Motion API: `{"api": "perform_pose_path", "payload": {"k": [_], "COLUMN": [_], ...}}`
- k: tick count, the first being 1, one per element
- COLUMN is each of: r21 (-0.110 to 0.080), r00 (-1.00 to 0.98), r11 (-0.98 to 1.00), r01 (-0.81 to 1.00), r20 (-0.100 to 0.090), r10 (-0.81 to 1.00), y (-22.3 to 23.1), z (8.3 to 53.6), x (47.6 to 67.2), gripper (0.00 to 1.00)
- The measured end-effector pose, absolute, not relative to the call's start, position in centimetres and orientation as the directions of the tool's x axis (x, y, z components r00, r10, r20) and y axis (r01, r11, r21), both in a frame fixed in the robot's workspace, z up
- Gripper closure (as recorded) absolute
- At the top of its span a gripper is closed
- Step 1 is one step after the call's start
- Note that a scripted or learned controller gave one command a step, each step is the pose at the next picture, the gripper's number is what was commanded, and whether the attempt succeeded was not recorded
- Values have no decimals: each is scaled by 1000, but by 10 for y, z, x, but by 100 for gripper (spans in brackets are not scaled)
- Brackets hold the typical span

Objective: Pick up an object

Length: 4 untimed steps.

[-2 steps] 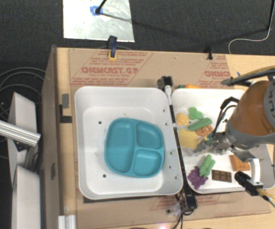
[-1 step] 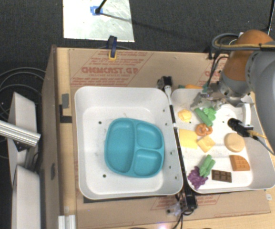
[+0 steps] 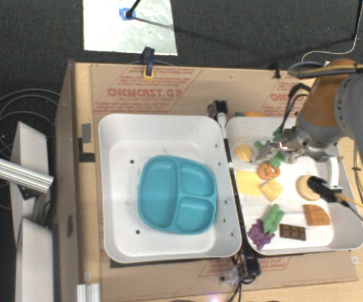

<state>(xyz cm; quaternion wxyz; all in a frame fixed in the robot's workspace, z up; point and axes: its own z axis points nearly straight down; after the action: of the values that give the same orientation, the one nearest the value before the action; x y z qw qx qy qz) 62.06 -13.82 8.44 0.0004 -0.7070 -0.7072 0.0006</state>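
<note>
My gripper [image 3: 270, 150] hangs low over the upper middle of the right bin [image 3: 351, 234], at the end of the grey arm with its orange band [image 3: 323, 102]. Right below it lie a small green piece [image 3: 276, 160] and an orange ring-shaped toy [image 3: 269, 170]. A yellow lump [image 3: 244, 151] sits just to its left. Nothing can be seen held in the gripper.
The right bin also holds a yellow slab [image 3: 248, 183], a yellow cube [image 3: 271, 190], a round biscuit [image 3: 306, 186], a waffle [image 3: 317, 214], a chocolate bar [image 3: 292, 232], a green pickle [image 3: 272, 218] and purple grapes [image 3: 259, 233]. A blue divided plate [image 3: 177, 194] lies in the left bin [image 3: 121, 168].
</note>
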Motion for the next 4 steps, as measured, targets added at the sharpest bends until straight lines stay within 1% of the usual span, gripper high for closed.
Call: {"api": "perform_pose_path", "payload": {"k": [1, 2, 3, 4], "r21": [-1, -3, 11, 1], "r00": [-5, -1, -4, -6], "r11": [5, 1, 4, 6], "r01": [1000, 1000, 1000, 1000], "r20": [1, 1, -5, 0], "r10": [1000, 1000, 1000, 1000], "y": [-100, -94, -146, -112], "z": [84, 84, 86, 100], "x": [592, 560, 643, 614], "gripper": [0, 0, 0, 0]}}
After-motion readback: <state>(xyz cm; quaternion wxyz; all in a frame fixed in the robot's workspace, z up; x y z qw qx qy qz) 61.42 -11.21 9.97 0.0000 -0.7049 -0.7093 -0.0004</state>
